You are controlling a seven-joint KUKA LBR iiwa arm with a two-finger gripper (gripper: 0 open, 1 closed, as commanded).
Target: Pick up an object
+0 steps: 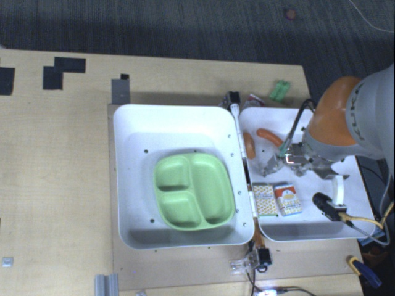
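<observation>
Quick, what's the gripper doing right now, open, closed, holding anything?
Gripper: low in the right bin, above the small cartons; whether it is open or closed cannot be told, and no object is visibly held.

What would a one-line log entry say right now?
arm: over right bin | claw: near sausages | green tray: left bin | holding: nothing seen

Single fixed camera, mounted above the worktop (55, 184) and looking down at a slant, so the far dark floor (185, 17) fills the top of the frame. Both white bins sit near centre: the left bin (129, 165) with its green divided tray (194, 190) lies well to the left of the jaws, the right bin (308, 230) beneath them. The arm (364, 122) enters from the right edge. The view is moderately distant.
</observation>
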